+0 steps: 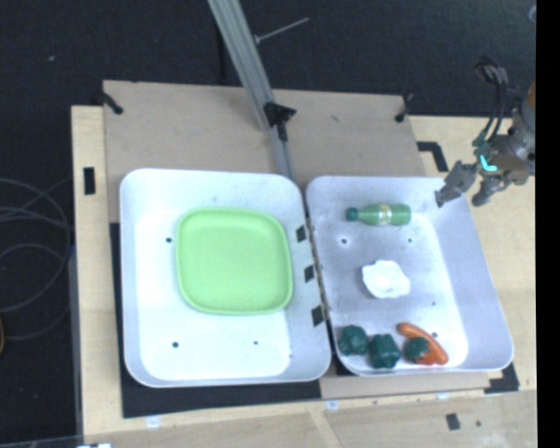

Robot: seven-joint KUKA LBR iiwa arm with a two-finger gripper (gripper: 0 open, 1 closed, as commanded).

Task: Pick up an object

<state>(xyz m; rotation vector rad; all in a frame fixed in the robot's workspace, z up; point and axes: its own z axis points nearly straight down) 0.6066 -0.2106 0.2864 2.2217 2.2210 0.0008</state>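
Soft, slightly blurred view; bins glare white.

In the right bin (476, 278), a small green bottle (379, 215) lies on its side near the far wall. A crumpled white object (385, 279) rests mid-bin. Along the near wall sit two dark green pieces (371, 345) and an orange-red, carrot-like item (423, 343).

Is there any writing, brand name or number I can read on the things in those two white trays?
None can be read. The green bottle has a pale band that may be a label, too blurred to read. The green plate and the white lump look plain.
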